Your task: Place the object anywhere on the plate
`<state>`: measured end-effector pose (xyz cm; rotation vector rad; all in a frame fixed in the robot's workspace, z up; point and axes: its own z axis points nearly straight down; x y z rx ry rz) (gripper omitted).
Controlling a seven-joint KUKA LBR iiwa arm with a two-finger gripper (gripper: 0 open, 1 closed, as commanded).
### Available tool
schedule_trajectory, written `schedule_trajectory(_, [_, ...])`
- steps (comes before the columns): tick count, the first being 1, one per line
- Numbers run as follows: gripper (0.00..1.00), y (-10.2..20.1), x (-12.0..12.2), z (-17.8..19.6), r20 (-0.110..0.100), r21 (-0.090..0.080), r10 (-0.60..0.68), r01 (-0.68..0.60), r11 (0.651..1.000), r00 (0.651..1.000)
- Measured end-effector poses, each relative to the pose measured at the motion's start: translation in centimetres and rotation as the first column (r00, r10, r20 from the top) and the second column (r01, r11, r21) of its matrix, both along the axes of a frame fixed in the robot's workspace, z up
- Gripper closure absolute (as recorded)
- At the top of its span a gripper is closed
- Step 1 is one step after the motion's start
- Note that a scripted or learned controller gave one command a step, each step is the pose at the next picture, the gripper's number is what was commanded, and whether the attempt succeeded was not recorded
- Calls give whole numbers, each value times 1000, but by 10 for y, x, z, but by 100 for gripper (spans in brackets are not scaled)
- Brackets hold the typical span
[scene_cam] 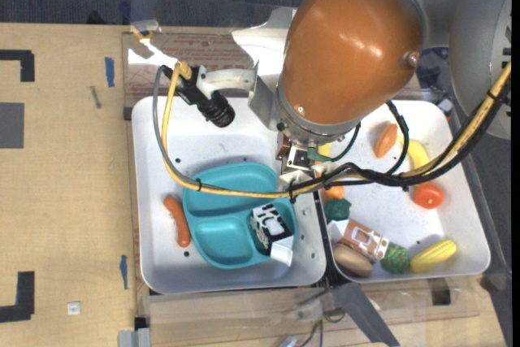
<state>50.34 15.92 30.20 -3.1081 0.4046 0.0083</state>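
Note:
A teal divided plate (227,215) sits in the left bin (154,256), toward its front. A black-and-white carton (272,227) lies tilted on the plate's right rim, partly over the right compartment. The gripper (297,160) hangs under the big orange wrist, just above the plate's far right corner and a little behind the carton. The wrist hides most of it. A yellow cable runs across the plate's upper part.
An orange-red sausage (178,221) lies left of the plate. The right bin (475,244) holds a carrot (385,139), a yellow fruit (417,153), a tomato (428,195), a green piece (336,209), a brown box (362,240), a potato (353,258), broccoli (396,257) and a lemon-yellow piece (433,254).

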Motion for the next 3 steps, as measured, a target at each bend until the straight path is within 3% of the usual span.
schedule_trajectory(1, [100,-52,43,-59,-5,-6,53,-53,999,999])
schedule_trajectory(2, [0,-49,44,-55,1,-5,57,-57,998,998])
schedule_trajectory(3, [0,-49,44,-55,1,-5,57,-57,998,998])
